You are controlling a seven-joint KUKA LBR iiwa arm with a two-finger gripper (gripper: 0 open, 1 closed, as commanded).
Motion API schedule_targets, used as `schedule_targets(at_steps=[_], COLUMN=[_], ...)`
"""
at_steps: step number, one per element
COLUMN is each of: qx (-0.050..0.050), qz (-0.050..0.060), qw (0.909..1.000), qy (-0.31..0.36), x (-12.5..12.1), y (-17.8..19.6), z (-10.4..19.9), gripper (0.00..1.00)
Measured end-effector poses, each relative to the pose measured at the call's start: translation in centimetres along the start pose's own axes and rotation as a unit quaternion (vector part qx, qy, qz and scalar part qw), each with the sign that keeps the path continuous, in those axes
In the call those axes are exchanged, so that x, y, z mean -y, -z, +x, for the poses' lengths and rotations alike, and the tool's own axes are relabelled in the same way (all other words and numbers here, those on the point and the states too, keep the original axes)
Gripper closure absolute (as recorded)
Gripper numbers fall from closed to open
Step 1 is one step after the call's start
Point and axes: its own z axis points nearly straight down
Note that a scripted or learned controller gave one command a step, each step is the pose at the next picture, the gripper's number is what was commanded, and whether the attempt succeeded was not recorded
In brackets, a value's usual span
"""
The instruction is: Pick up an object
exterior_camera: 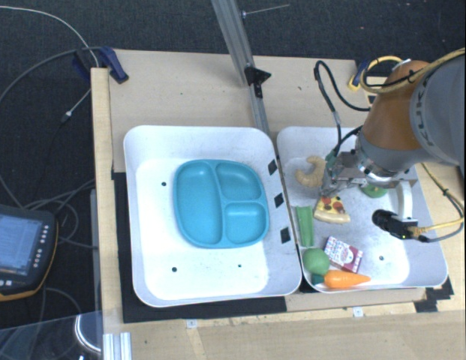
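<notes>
Nearest the camera, at the front of the right bin [401, 265], a toy carrot [345, 280] lies on its side. A round green fruit [317, 261] sits just beside its left end, and a pink packet [343, 253] lies close behind both. Further back a green stick [304, 226] lies along the bin's left wall.

Next comes a pizza slice [332, 210], flat on the bin floor, apart from the packet and near the stick's far end. The hand [334, 188] hangs right over the slice's far edge, at the tip of the grey arm [435, 118] that reaches in from the right. Whether it is released or clenched I cannot tell, and I make out nothing gripped in it.

A tan curved pastry [311, 172] lies just beyond the hand to the left, and a small green piece [374, 192] peeps out under the wrist. The left bin [142, 201] bears a blue divided plate [217, 201]. Both bins rest on the wooden worktop [180, 88].

The slice looks like the object to pick. It is thin and flat, so a good grasp probably means coming straight down, centred on it, reaching the bin floor before closing, and closing across its narrower width. The hand should stay clear of the pastry and the stick so neither gets nudged or caught. A slow, straight lift suits it, since a thin wedge may slip.
</notes>
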Motion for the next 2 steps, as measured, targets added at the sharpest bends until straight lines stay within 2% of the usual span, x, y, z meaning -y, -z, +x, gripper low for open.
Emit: schedule_targets(at_steps=[2], qx=[0.001], qz=[0.000], qw=[1.0000], qy=[0.000], x=[-0.6], y=[8.8], z=[-0.2], gripper=[1.00])
